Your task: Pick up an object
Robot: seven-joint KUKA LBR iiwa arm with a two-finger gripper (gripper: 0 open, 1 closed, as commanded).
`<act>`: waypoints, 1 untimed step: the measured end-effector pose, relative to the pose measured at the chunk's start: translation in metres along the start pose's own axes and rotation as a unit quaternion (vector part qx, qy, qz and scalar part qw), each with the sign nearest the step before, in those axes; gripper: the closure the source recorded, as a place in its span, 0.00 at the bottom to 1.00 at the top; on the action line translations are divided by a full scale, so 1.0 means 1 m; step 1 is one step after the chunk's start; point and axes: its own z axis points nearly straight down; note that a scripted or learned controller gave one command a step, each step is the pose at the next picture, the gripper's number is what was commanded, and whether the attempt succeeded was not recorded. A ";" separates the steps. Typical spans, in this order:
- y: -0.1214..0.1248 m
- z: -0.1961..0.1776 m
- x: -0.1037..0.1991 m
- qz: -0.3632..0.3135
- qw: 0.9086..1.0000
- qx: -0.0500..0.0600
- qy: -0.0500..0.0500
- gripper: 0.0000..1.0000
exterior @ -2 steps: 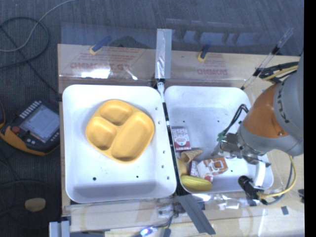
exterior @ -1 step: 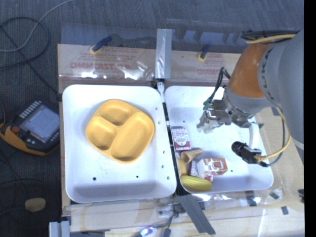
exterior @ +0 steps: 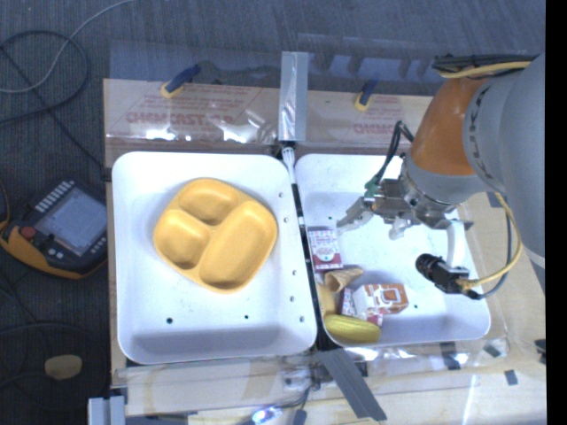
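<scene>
Camera view showed a small red-and-white carton (exterior: 325,247), its print too small to read, lying against the right bin's (exterior: 469,321) left wall, while the gripper (exterior: 376,224) hovered beside it, fingers spread and holding nothing.

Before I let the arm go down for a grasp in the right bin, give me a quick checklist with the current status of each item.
1. Gripper is over the right bin, not the left bin: ok.
2. Gripper holds nothing already: ok, nothing shows between its fingers.
3. Gripper is above a target: not ok, it hangs over bare bin floor; the objects lie towards the bin's near left corner.
4. Targets in reach and visible: ok, small carton, red and white box and banana all show.
5. Targets well separated: not ok, banana, box and a brown wrapper crowd together against the wall.
6. Yellow divided tray out of the way: ok, it lies in the left bin.
</scene>
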 end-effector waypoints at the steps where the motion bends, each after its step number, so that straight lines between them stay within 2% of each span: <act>1: -0.009 0.084 -0.026 0.001 1.000 -0.008 0.003 0.00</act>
